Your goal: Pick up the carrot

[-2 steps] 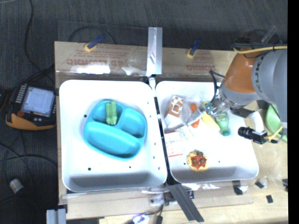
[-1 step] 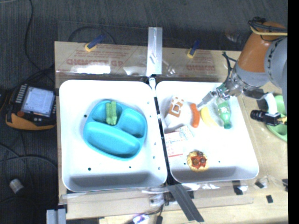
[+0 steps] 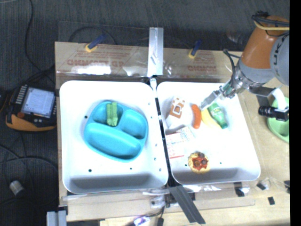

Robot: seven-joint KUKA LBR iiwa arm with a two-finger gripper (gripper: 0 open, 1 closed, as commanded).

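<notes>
One carrot [image 3: 196, 116], two white bins [image 3: 75, 173], one blue plate [image 3: 113, 142]

Two white bins [image 3: 70, 140] [image 3: 244, 140] are seen. One blue plate [image 3: 117, 138], one green bean [image 3: 112, 113], one carrot [image 3: 196, 116], one small pizza [image 3: 198, 161] and one green bottle [image 3: 217, 115] are counted.

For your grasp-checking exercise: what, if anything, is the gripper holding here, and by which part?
Nothing is seen held. The gripper hangs in the right bin, close above the carrot, which lies on the bin floor beside the yellow and green item.
</notes>
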